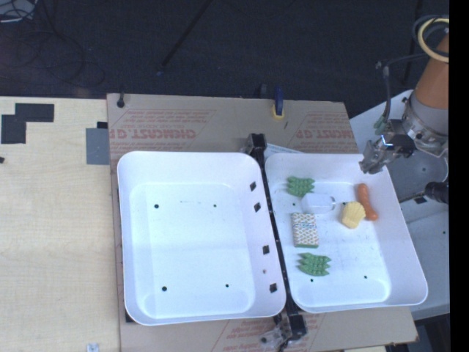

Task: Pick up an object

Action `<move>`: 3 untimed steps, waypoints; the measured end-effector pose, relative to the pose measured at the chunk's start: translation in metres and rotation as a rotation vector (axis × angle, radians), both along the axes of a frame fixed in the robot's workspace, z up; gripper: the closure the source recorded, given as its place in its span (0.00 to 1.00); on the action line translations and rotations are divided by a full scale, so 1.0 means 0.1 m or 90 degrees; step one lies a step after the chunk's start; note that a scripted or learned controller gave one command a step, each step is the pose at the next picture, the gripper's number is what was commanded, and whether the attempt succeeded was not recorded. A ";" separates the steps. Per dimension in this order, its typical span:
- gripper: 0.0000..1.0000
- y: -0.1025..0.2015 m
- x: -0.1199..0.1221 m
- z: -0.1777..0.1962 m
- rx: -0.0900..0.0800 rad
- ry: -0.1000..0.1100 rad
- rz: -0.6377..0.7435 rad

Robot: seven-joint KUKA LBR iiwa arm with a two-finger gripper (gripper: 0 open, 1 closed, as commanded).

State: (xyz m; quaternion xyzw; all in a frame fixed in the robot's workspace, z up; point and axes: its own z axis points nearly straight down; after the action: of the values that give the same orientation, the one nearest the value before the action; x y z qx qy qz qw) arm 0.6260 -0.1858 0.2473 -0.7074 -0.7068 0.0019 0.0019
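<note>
Camera view from above gives us the bench first, pale wood grain on the left with 2 dark flat patches near its far edge. On it lies a brown cardboard sheet printed with red lettering that reads reversed and upside down; we cannot make out the words for certain. On the cardboard sit 2 shallow white bins with rounded corners and smooth, slightly glossy walls, joined by black clips along the seam between them. We see the left bin with small dark dots on its floor. The right bin holds the objects.

Grey with an orange band, the arm enters at the upper right, a cable looped above it. Its gripper hangs over the far right rim of the right bin, holding nothing; we cannot tell whether it is released or clenched.

In the right bin, going down in size: a checked rectangular block near the middle, a green ridged piece just in front of it, another green piece behind it, a pale translucent lump between them, a yellow corn-like piece, and touching it a slim orange carrot shape, nearest the gripper.
</note>
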 end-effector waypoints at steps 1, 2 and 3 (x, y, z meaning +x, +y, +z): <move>1.00 -0.11 -0.28 -0.15 0.000 0.000 0.000; 1.00 -0.11 -0.27 -0.04 0.000 -0.002 0.001; 1.00 -0.13 -0.27 0.06 0.000 -0.001 0.001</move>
State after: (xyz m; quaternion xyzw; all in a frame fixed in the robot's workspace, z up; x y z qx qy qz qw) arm 0.5991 -0.1984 0.2528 -0.7070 -0.7072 0.0014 0.0011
